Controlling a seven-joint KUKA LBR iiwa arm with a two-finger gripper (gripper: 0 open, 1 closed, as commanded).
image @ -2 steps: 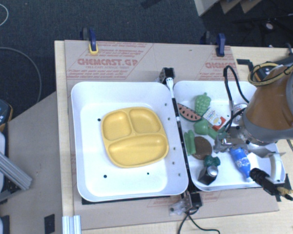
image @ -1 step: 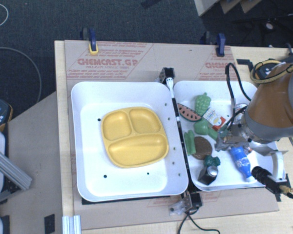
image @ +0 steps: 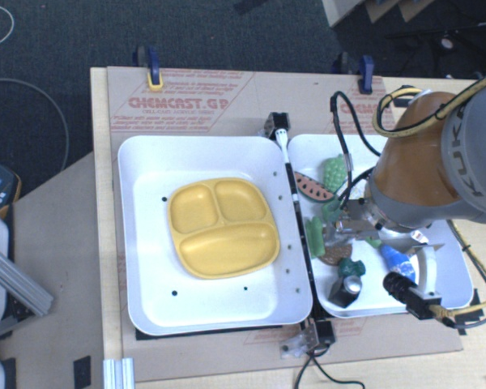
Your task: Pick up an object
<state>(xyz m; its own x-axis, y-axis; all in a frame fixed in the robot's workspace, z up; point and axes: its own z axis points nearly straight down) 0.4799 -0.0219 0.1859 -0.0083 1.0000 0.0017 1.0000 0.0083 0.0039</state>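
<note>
Gripper (image: 340,232) low in the right bin (image: 462,286), over cluttered small items; finger state cannot be told (wrist blocks it); likely target, a green piece (image: 315,235), lies beside it; risk: crowding neighbours, a watermelon slice (image: 314,187) included, may deflect the grasp.

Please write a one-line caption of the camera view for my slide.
KUKA arm lowers its gripper among small toys in the right bin; a yellow divided plate lies in the left bin.

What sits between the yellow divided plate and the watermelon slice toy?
In the camera view, bare floor of the left bin, then the rims where both bins meet, separate the yellow plate from the watermelon slice.
</note>
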